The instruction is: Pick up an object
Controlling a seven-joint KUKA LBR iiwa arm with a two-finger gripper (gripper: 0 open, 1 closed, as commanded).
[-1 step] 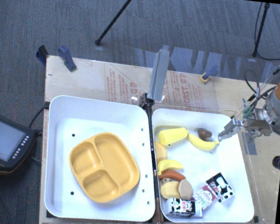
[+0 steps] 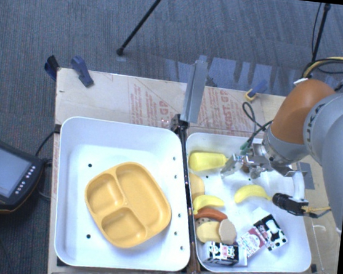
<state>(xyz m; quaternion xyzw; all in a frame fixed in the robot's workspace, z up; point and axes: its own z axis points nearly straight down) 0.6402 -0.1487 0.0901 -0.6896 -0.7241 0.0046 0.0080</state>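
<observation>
Toy food is heaped in the right bin: a yellow block at its far left corner, a banana at its middle. The gripper is seen just beyond the banana, fingers spread, with nothing between them.

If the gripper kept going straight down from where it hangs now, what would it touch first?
Most likely the bare floor of the right bin, between the yellow block and the banana. The gripper sits above that gap, though depth is uncertain.
</observation>
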